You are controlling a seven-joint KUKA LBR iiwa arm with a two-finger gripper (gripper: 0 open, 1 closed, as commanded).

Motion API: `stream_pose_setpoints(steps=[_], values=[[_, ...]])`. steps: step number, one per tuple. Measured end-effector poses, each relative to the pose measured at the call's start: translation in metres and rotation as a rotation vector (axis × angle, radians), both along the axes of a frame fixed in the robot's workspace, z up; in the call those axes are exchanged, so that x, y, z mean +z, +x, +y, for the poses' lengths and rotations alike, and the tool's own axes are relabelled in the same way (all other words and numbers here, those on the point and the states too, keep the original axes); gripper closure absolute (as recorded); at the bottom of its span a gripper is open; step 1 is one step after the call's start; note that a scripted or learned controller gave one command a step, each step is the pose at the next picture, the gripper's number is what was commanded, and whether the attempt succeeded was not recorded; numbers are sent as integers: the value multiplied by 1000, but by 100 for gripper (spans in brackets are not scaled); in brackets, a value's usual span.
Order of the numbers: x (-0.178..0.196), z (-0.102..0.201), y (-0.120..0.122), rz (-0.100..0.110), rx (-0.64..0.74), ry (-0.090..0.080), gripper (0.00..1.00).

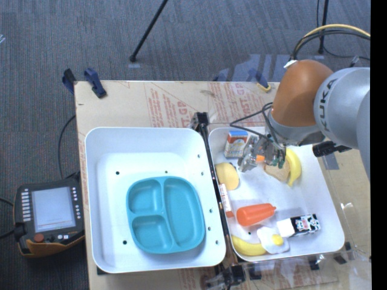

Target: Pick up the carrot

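**Carrot lies below the gripper, long axis near level**

Carrot (256,213) is the target. The gripper (261,154) hangs at mid-right of the frame over the right bin (329,192); its state I cannot tell. The carrot rests lower in that bin, directly below in the frame, pointing left-right and slightly tilted, a banana (293,167) beside the gripper.

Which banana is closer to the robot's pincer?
The banana at the bin's far right, beside the pincer. The other banana lies at the near edge, past the carrot.
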State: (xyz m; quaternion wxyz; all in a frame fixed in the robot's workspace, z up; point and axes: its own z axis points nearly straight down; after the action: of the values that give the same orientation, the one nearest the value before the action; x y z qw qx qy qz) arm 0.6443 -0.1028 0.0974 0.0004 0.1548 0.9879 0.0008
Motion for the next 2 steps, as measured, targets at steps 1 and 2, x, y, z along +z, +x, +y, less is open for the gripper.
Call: stream_pose_setpoints(steps=[1, 2], values=[[14, -40, -41, -2, 29, -2, 100], [-9, -36, -16, -2, 147, -1, 100]])
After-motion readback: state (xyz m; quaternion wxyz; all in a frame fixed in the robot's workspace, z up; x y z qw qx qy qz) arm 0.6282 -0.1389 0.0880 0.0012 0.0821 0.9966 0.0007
